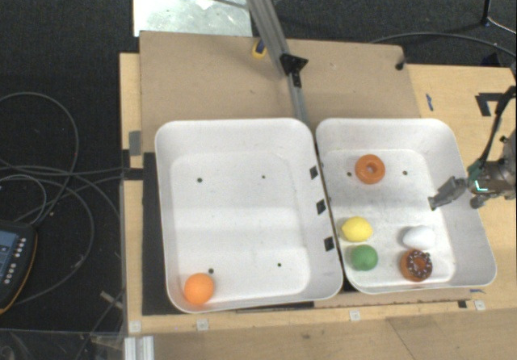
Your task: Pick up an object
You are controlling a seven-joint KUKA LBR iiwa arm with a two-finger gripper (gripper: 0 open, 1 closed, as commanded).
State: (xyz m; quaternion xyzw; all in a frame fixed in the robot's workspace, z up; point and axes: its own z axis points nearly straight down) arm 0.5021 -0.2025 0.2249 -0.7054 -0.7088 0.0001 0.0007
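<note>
Brown tabletop [210,76] carries two white bins. Left bin [234,136] holds an orange ball [199,289] at lower left. Right bin [388,136] holds an orange ring [370,169], yellow lemon [357,229], green ball [363,257], white egg [417,237] and chocolate donut [416,265]. Gripper [452,193] sits at its right rim; whether the jaws are open or closed, I cannot tell.

No legible text, label or number anywhere (device screen too blurred)
</note>
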